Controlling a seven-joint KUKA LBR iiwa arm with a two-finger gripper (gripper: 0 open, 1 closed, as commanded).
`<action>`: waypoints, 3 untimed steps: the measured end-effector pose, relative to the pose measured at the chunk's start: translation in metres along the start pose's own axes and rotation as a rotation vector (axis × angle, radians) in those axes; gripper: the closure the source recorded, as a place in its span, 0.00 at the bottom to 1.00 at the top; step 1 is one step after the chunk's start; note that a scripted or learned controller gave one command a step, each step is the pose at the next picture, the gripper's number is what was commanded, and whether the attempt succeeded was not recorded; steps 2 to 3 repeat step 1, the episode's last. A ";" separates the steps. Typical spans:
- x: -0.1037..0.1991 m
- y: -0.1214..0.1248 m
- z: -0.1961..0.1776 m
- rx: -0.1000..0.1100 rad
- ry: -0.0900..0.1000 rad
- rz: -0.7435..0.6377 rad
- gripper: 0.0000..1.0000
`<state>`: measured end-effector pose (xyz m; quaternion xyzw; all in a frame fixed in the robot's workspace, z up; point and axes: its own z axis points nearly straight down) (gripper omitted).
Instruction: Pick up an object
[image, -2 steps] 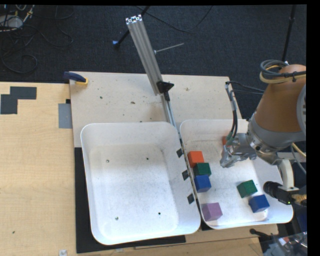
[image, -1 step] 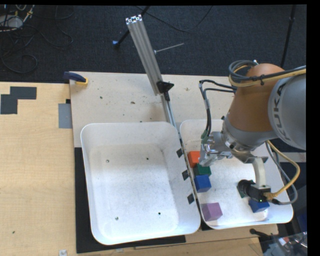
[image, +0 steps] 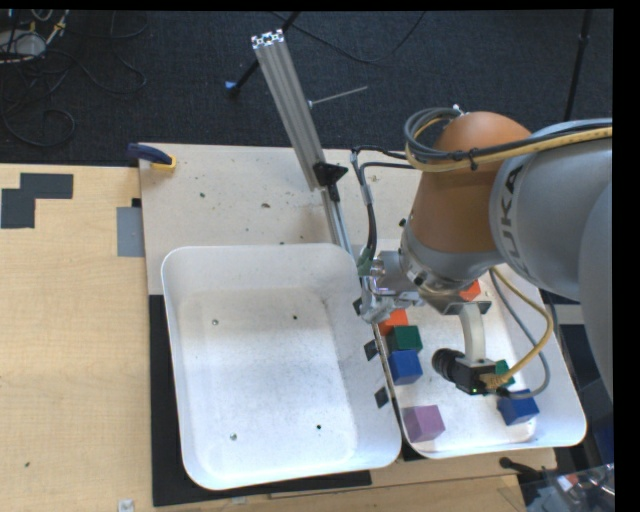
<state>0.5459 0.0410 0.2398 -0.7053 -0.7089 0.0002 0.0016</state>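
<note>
My gripper (image: 383, 298) hangs over the left edge of the right bin (image: 560, 430), close to the wall shared with the left bin (image: 200, 300). Just below it an orange block (image: 399, 320), a green block (image: 406, 338) and a blue block (image: 405, 366) lie in a tight row. A purple block (image: 424, 421) rests near the bin's front, and another blue block (image: 518, 408) sits toward its front right. The big wrist hides much of the back of the right bin, where a bit of another orange thing (image: 470, 291) peeks out.
A slanted aluminium bar (image: 298, 120) rises from the bench behind the bins, close to my wrist. A small blue and yellow thing (image: 152, 155) lies at the bench's far left corner. The left bin's floor has only dark specks.
</note>
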 end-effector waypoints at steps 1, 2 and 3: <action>0.052 0.005 0.007 0.001 -0.001 0.001 1.00; 0.052 0.005 0.007 0.001 -0.001 0.001 1.00; 0.052 0.005 0.007 0.001 -0.001 0.001 1.00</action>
